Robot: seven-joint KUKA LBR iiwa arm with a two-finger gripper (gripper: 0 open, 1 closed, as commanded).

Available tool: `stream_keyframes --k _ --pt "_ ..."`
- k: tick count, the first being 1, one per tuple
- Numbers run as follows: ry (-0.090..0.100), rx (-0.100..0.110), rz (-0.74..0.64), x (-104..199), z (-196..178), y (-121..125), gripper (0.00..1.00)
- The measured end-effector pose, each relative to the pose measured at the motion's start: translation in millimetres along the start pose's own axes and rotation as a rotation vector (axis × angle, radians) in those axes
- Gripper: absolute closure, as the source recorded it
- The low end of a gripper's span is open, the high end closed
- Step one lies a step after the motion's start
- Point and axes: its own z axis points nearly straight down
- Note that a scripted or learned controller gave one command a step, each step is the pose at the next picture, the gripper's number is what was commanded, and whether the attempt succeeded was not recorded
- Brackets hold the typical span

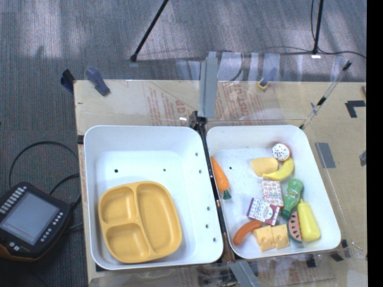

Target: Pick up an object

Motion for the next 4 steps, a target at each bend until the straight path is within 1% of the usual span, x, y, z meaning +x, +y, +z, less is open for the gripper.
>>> stream_keyframes --k 1,2,3,4 --pt "-0.001 -0.001 -0.550 -9.0 0.9 -3.7 1.00" --pt "-0.001 -0.004 -0.774 5.7 16.9 4.5 1.00" --pt "-0.002 -0.001 -0.992 5.1 0.6 4.5 1.00" --pt "-0.003 -0.003 -1.385 -13.8 1.3 12.1 1.00"
